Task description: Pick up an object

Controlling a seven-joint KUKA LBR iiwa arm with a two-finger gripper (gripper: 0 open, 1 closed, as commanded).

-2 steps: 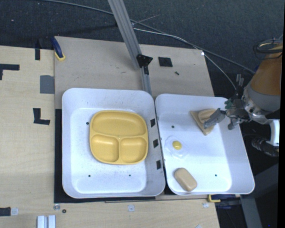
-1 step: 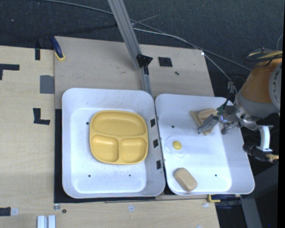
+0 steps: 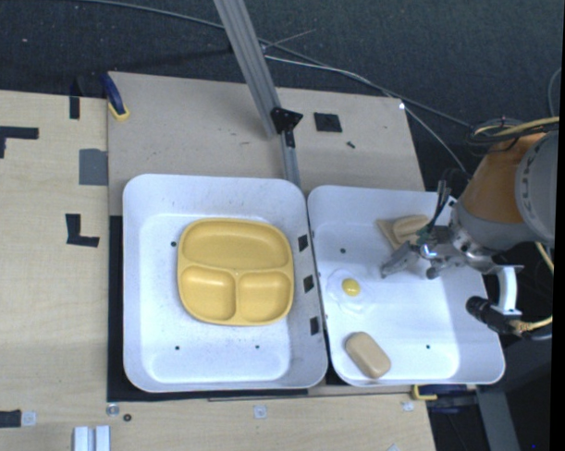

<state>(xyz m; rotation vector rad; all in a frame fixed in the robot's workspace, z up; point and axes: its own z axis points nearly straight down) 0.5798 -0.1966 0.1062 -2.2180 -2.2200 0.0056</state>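
While nothing is yet being lifted, a tan bread roll [image 3: 367, 353] is lying at six o'clock in the right bin [image 3: 463, 360], and the gripper [image 3: 403, 258] is hovering open near one o'clock, beside a tan block [image 3: 403, 228].

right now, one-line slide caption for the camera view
Gripper hovers in right bin near fried egg; yellow tray fills left bin.
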